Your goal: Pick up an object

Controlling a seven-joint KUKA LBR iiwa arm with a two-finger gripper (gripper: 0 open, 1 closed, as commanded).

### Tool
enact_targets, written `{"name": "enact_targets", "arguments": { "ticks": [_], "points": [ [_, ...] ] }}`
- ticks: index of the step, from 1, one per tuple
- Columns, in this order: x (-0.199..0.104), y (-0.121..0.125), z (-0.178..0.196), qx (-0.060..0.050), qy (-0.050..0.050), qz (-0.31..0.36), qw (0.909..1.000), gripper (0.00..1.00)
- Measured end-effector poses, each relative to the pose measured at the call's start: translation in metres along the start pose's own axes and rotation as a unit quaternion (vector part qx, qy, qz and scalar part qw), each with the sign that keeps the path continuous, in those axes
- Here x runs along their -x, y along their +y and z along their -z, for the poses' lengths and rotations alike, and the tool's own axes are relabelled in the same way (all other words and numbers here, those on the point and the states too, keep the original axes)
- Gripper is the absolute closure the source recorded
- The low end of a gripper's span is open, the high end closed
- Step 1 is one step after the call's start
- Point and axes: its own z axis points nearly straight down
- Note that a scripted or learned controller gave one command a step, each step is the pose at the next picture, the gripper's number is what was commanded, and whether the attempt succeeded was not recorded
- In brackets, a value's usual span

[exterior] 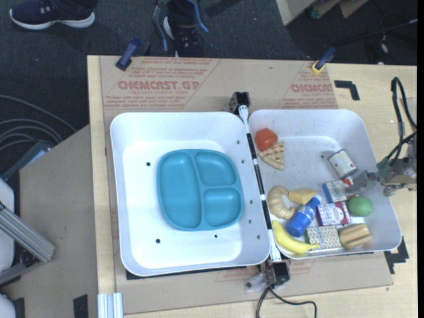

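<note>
Nearest you, at the front of the right bin (371, 134), you have a banana (290, 240) along the front left rim, then a patterned box (324, 238) and a bread roll (354, 234) to its right. Behind these: a blue bottle (303, 218), a red-and-white carton (333, 214), a green ball (360, 206), a pale croissant shape (280, 201) touching a yellow piece (303, 195). Further back: a waffle wedge (273, 154) just beside a red tomato (265, 138), near the bin's left wall; a small silver can (340, 161) stands apart, mid-bin. The left bin (126, 177) holds a blue divided plate (200, 189), centred. The gripper (361, 184) reaches in from the right edge, low over the clutter between can and green ball. You cannot tell how far the jaws are spread, nor whether they touch or hold anything. Both bins sit on the counter (165, 78).
</note>
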Motion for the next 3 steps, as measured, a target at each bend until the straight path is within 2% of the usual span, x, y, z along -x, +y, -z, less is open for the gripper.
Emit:
{"name": "enact_targets", "arguments": {
  "ticks": [1, 2, 3],
  "points": [
    [-0.076, 0.032, -0.109, 0.000, 0.000, 0.001, 1.0000, 0.00],
    [-0.075, 0.032, -0.099, 0.001, -0.001, 0.000, 1.0000, 1.00],
    [-0.109, 0.069, -0.079, 0.001, 0.000, 0.001, 1.0000, 1.00]
  ]
}}
